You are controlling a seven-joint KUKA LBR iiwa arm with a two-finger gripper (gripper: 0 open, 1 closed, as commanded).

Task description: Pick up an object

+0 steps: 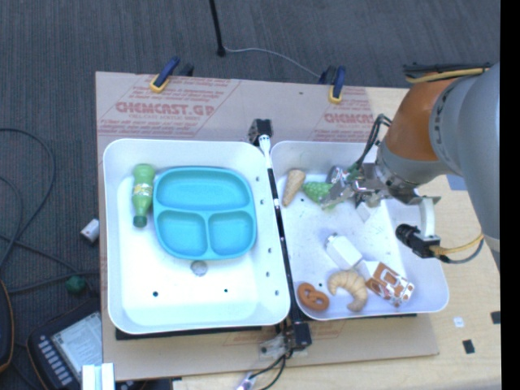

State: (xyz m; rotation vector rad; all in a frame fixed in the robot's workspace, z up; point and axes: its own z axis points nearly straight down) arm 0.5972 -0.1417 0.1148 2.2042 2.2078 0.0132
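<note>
Gripper [340, 187] is hanging low over the upper part of the right bin [422, 303], fingers clenching a green object [318, 191] beside the cone-shaped pastry [292, 187]. A white block [344, 250], croissant [349, 288], pretzel [313, 296] and small carton [389, 283] are lying lower in that bin. Left bin [122, 299] is carrying a blue divided tray [205, 212] and green bottle [143, 193].

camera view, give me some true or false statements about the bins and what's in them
1. The blue tray lies in the left bin. True.
2. The green bottle lies in the right bin. False: it lies in the left bin, beside the blue tray.
3. The croissant lies near the right bin's front edge. True.
4. The pretzel lies on the blue tray. False: it lies in the right bin, beside the croissant.
5. The gripper is over the left bin. False: it is over the right bin's rear part.
</note>
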